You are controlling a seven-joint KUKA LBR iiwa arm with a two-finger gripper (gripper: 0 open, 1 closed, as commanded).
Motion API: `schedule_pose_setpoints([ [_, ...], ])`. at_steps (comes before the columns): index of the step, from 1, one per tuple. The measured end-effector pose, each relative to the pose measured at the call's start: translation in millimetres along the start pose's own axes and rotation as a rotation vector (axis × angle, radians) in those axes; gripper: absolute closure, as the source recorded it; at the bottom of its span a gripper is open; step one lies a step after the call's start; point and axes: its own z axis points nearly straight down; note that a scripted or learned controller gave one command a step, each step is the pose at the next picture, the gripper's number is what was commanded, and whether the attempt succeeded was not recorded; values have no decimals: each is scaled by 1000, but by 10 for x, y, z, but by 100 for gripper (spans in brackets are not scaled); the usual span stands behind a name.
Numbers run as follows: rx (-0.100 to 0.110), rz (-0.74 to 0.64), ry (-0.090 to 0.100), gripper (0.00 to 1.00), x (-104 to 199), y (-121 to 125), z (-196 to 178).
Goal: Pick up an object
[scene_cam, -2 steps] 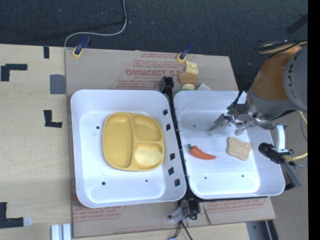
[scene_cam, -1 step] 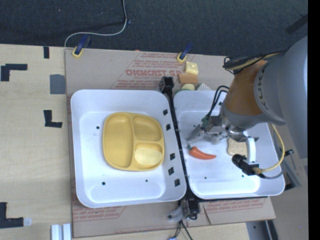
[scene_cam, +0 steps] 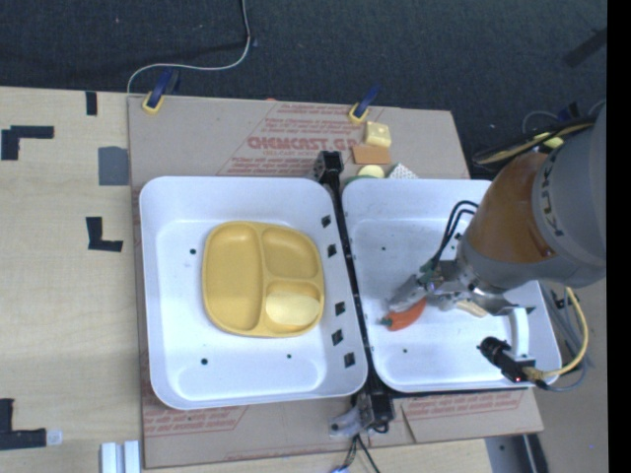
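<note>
Counter (scene_cam: 59,264): pale wood, black tape marks, cardboard sheet under two white bins; dark carpet beyond.
Arm (scene_cam: 552,215): grey, orange band, over right bin (scene_cam: 394,215).
Left bin (scene_cam: 168,363): yellow divided plate (scene_cam: 263,278) at centre.
Jaws (scene_cam: 414,299): low in right bin, touching carrot; cannot tell whether spread or pinching.
Carrot (scene_cam: 406,315): small, orange, left-centre of right bin floor, long axis diagonal, lower-left to upper-right, upper end hidden under jaws.
Small blocks (scene_cam: 373,146) on cardboard behind bins, blurred.

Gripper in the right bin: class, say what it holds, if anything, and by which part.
It cannot be told. The gripper is down at an orange object in the right bin, touching or just above its upper end, but no clear hold shows.
</note>
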Motion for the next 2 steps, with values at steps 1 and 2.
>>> schedule_pose_setpoints([
  [1,0,0,-1,100,0,14,-105],
  [2,-1,-4,0,100,818,518,-1020],
])
